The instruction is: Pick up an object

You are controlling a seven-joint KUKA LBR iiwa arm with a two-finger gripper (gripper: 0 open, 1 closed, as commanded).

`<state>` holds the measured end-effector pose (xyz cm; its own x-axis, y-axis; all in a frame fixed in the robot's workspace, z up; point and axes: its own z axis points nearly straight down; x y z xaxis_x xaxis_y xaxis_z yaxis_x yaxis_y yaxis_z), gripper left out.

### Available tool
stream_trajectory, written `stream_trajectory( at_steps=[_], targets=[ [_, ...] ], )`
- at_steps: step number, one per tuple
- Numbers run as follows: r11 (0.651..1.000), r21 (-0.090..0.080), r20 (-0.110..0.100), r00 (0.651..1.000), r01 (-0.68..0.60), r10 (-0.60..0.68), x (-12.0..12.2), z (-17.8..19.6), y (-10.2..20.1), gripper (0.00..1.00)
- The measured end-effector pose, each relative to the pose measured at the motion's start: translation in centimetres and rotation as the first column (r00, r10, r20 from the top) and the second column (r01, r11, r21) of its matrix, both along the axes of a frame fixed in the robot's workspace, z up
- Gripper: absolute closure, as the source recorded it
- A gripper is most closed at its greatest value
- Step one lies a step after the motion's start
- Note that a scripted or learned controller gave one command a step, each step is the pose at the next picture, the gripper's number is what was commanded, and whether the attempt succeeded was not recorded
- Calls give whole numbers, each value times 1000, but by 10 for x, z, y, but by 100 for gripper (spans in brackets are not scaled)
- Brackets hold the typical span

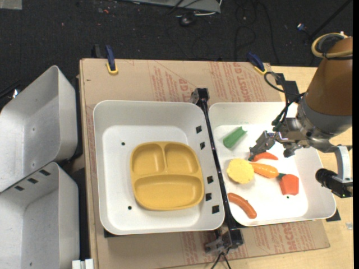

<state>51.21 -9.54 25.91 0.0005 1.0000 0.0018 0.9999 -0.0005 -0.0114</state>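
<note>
The counter [146,83] carries two shallow white bins side by side: the left bin [106,167] holds a yellow divided plate [166,175], and the right bin [320,203] holds the small toy foods. The arm [331,88], grey with its orange band, reaches in over the right bin, and its pincer [263,145] hangs low above the bin floor, between the green piece [234,137] and a red-orange piece [265,157] just beside it; whether its tips are spread or pressed together I cannot tell, and nothing is seen between them. Near it lie a yellow lump [241,172] touching an orange carrot-like piece [266,170], an orange-red pepper [289,184], and a red sausage [242,205] nearer the front wall. The step looks like the approach to a grasp; next the pincer would need to settle squarely over one piece, straddle it and shut.
</note>
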Motion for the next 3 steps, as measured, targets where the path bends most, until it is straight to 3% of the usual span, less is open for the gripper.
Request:
stream_trajectory(
  at_steps=[1,3],
  targets=[
    [1000,-1,11,1000,-2,2,2,5,0,0],
    [1000,0,4,1000,1,-1,1,-103,-2,0]
  ],
)
